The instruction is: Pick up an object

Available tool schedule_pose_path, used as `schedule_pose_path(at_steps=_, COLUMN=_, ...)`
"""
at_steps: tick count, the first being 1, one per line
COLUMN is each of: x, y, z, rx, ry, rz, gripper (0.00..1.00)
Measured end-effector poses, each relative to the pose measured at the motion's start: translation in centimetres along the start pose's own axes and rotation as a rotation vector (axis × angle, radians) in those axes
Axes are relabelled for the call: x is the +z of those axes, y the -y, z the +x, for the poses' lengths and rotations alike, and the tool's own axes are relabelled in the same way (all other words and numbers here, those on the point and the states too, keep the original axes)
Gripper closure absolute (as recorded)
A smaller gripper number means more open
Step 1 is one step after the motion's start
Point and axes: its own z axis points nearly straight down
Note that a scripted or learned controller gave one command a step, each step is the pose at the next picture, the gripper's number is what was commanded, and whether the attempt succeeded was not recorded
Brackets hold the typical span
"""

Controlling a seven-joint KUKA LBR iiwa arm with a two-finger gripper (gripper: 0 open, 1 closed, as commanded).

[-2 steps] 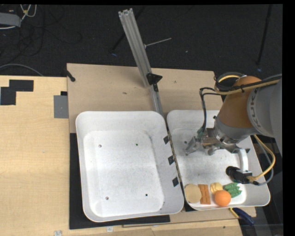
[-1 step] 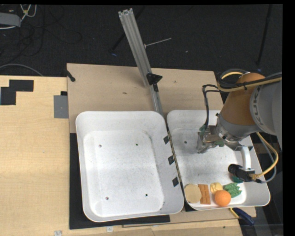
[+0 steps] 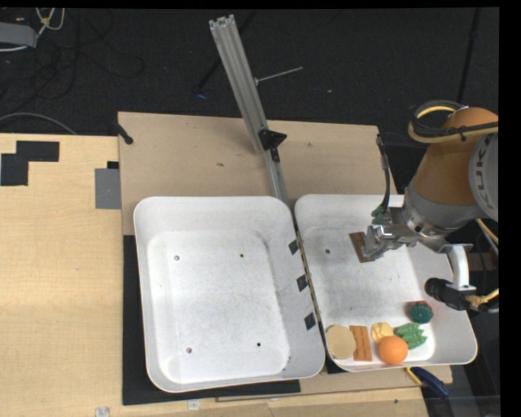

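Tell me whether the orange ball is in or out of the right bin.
In. The orange ball lies inside the right bin, against its near rim beside other small items.

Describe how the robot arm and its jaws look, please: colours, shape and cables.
The arm is thick and rounded, with a grey body and a broad orange band above the wrist. A yellow cable loops near the top of it. The gripper is small, of silvery metal with dark parts.

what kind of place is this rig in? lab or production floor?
Most likely a research lab, not production: a robot arm over two shallow white bins on a plywood bench, toy food such as an orange ball as grasp targets, and loose cables on the dark floor.
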Motion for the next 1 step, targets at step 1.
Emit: schedule_pose_path(at_steps=1, x=-4.43, y=-0.62, z=-0.44, rx=-0.010, ry=0.000, rz=0.000, gripper=1.00)
